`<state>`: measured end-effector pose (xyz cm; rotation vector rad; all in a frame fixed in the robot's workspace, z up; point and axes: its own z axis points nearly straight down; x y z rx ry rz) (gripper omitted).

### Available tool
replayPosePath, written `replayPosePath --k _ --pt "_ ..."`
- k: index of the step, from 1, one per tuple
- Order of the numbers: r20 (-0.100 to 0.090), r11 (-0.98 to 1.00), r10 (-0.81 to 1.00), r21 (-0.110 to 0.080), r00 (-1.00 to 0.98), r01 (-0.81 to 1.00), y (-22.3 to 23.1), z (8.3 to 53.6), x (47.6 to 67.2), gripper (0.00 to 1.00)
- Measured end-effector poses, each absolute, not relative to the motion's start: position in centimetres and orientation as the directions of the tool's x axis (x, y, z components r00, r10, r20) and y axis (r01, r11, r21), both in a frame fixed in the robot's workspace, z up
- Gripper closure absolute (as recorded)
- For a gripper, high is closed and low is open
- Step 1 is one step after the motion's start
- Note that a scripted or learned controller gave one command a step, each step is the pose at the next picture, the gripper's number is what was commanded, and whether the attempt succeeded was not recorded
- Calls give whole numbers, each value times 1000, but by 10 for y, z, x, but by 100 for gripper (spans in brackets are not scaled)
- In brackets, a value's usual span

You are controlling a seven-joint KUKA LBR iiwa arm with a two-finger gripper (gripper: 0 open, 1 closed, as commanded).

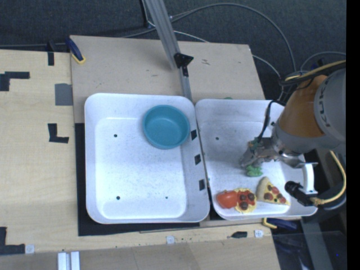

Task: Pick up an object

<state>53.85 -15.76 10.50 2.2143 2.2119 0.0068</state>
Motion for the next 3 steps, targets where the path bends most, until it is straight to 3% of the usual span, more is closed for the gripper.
replayPosePath --k 1,2,3 --pt "-1 1 1000 5 -1 1000 -150 164 543 100" --pt "-1 1 1000 4 -1 1000 -146 211 536 100" --pt "0 0 1000 0 0 1000 -146 224 536 100"
